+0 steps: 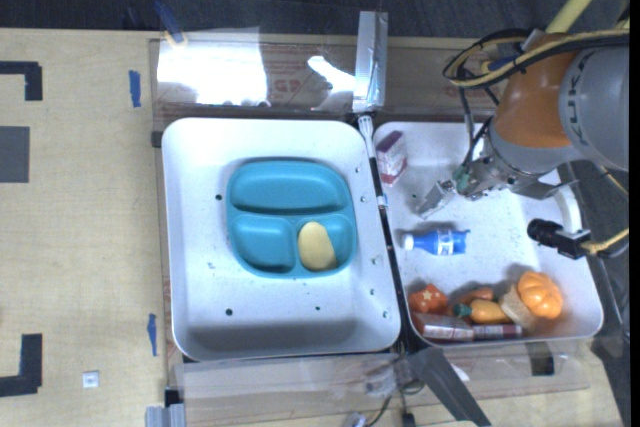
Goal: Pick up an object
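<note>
My gripper (432,199) hangs over the back middle of the right bin (590,315), reaching in from the right. Just below it a blue bottle (436,241) with a white cap lies on its side on the bin floor, apart from the gripper. A small maroon and white packet (390,158) stands to the gripper's left, near the bin's back left corner. Along the front wall lie a red tomato (427,299), an orange carrot (486,309), an orange pumpkin (541,293) and a dark red bar (462,330). I see nothing held in the gripper.
The left bin (190,295) holds a blue divided plate (270,215) with a yellow oval object (316,245) in its lower right compartment. A metal divider post (370,65) stands behind the wall between the bins.
</note>
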`<state>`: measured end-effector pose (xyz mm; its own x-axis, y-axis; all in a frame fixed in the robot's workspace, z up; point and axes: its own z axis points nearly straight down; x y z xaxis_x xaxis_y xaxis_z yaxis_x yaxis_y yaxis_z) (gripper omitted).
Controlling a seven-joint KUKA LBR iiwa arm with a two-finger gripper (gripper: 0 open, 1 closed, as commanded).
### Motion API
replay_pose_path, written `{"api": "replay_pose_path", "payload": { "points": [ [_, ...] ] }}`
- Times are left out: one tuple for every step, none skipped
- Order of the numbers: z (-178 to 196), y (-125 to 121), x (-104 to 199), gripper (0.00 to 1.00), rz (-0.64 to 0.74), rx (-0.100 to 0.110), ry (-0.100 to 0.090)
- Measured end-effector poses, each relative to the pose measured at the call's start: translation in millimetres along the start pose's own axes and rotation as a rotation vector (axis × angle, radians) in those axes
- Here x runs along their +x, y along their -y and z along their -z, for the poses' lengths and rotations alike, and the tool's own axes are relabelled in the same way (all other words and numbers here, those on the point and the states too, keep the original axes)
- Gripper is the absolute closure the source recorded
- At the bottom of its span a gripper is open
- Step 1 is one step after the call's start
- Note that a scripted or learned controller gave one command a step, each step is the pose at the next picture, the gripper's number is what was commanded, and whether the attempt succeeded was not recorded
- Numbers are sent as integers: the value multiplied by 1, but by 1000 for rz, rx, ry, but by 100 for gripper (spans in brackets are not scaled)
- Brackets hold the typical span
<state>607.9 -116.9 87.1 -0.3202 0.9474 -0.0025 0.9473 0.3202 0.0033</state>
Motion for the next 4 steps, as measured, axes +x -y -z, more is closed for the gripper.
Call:
{"api": "replay_pose_path", "payload": {
  "points": [
    [1, 56, 29, 0, -66, -1, -1],
    [2, 121, 36, 0, -20, -4, 1],
    [1, 78, 41, 0, -322, -4, 2],
    [13, 77, 40, 100, -325, -11, 5]
  ]
}}
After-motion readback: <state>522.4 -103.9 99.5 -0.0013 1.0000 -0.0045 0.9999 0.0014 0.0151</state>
